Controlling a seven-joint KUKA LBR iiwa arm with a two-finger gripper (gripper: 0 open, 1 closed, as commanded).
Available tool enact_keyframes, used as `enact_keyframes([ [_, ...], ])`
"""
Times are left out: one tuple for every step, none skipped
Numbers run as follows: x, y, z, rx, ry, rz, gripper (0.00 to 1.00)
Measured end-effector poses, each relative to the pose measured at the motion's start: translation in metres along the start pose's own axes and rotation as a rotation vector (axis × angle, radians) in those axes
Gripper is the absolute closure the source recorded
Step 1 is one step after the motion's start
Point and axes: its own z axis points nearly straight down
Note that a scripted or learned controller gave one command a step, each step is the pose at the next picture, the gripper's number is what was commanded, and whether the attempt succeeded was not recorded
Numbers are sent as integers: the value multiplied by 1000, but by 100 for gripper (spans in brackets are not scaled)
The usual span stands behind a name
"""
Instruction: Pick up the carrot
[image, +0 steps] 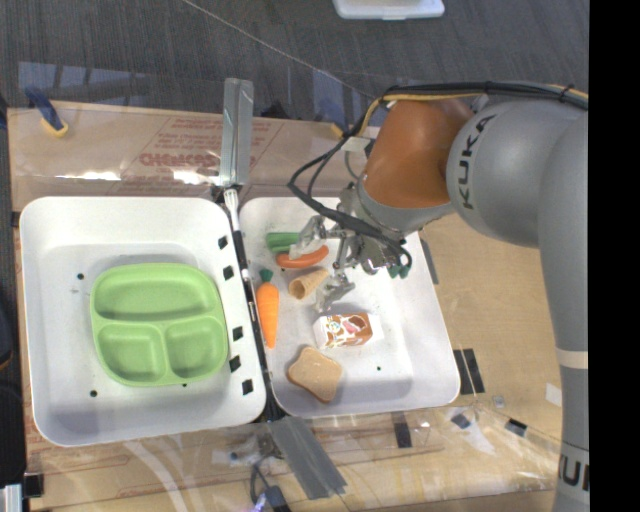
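The orange carrot (268, 311) with a small green top lies along the left wall of the right bin (425, 345), pointing toward the front. My gripper (326, 263) hangs over the middle of that bin, to the right of the carrot and apart from it. Its fingers (339, 287) stand open, with nothing gripped between them. Just under them lie a red sausage (298, 259) and a tan cone-shaped piece (307, 284).
The right bin also holds a green vegetable (282, 241) at the back, a printed packet (344, 330) and a bread slice (315, 373) near the front. A green divided plate (155, 322) sits in the left bin (50, 300). The arm's orange band (415, 150) looms over the bin's back right.
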Motion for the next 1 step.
enact_keyframes([
  [-26, 10, 56, 1, 0, -52, 0],
])
